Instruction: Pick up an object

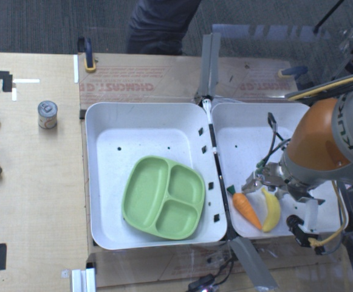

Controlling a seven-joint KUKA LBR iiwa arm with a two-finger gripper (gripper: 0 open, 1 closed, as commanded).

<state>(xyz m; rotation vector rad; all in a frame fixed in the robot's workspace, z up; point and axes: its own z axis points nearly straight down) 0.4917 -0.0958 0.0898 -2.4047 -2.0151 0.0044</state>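
From the camera view, the pincer (262,183) hangs low in the right bin (243,132), just above the carrot (246,209) and banana (271,210) lying side by side; whether it is released or clenched cannot be told. A green divided plate (164,197) sits in the left bin (133,126).

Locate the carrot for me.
The carrot lies in the right bin, near its front left corner, beside the banana and just below the claw.
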